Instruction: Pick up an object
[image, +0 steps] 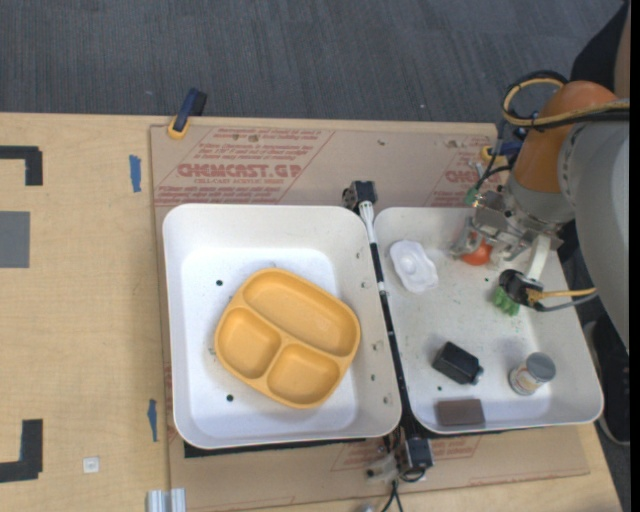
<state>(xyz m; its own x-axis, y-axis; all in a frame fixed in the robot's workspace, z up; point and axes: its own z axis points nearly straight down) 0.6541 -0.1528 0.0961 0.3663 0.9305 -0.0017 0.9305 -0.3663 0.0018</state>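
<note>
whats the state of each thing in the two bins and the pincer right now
yellow divided plate: lying flat in the left bin
white plastic piece: loose in the right bin, near its left wall
orange object: at the right bin's far end, right under the pincer
green object: resting on the floor
black block: lying flat, untouched
brown block: flat by the near rim
small can: upright

My grey, rounded metal arm (598, 180) wears an orange band (560, 130) above its wrist, with looped yellow-and-black cables (525, 95) just beside that band.
</note>
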